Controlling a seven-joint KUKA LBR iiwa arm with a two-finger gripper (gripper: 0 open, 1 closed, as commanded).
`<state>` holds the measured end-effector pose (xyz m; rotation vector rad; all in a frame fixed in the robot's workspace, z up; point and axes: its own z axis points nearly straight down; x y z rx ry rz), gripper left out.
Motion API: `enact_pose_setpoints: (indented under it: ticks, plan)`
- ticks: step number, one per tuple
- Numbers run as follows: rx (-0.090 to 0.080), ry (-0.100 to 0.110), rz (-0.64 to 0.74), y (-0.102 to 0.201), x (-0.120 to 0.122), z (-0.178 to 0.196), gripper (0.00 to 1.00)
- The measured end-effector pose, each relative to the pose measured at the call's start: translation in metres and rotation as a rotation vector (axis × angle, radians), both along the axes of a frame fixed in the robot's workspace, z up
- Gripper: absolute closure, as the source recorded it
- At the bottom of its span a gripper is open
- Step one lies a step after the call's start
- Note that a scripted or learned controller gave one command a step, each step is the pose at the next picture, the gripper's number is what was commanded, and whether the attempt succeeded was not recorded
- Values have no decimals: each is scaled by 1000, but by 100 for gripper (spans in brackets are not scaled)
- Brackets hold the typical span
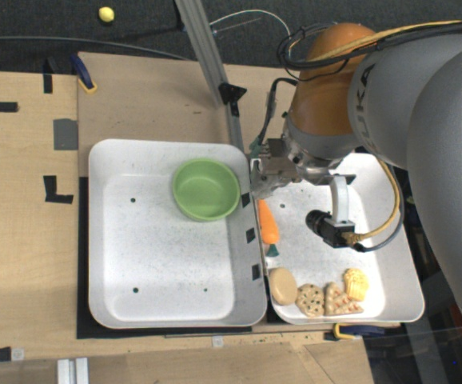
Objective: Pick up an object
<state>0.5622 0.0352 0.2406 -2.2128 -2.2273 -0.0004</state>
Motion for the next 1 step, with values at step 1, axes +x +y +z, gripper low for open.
enact_pose_setpoints:
  ticks: [1]
  plan:
    - [-1, 2, 0, 52, 10, -16, 100]
